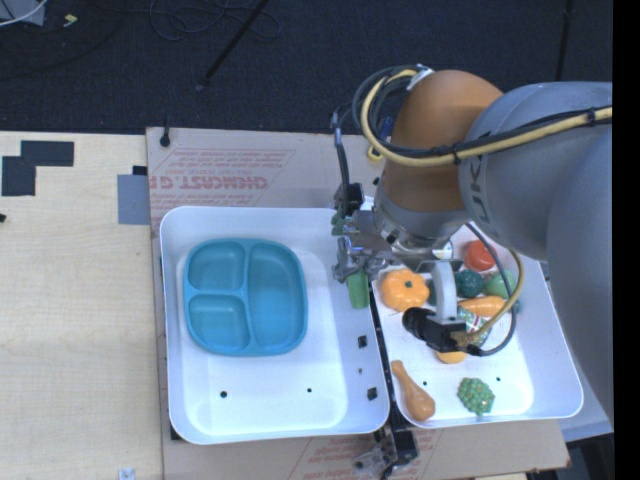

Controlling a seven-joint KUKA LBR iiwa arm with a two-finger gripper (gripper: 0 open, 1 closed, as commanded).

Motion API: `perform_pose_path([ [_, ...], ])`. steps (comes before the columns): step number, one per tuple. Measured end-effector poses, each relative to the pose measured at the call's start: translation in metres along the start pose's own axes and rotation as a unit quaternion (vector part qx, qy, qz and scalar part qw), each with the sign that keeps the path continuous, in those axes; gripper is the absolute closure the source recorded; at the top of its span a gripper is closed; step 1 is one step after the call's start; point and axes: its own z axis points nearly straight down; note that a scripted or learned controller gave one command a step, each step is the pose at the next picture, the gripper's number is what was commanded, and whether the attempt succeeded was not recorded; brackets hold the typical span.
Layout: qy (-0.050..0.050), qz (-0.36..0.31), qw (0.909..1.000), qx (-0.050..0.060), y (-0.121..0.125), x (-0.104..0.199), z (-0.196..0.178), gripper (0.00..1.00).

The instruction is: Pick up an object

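Claw (352, 268) of the grey KUKA arm hangs over the divide between the two shallow white bins, a small green upright object (357, 290) at its tip.

The green piece sits directly below, long axis vertical; whether the claw grips it cannot be told. The orange wrist hides much of the right bin (545, 388).

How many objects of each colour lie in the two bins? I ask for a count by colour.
Blue: 1, the divided plate
Orange: 3, the pumpkin, the carrot, the gourd
Green: 2, the grapes, the dark green vegetable
Red: 1, the tomato
Total: 7 that I can distinguish
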Motion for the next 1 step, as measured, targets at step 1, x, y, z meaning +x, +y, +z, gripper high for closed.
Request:
perform_pose_path([
  [1, 0.000, -0.001, 1.0000, 0.002, -0.0022, 0.0044, 0.0196, 1.00],
])
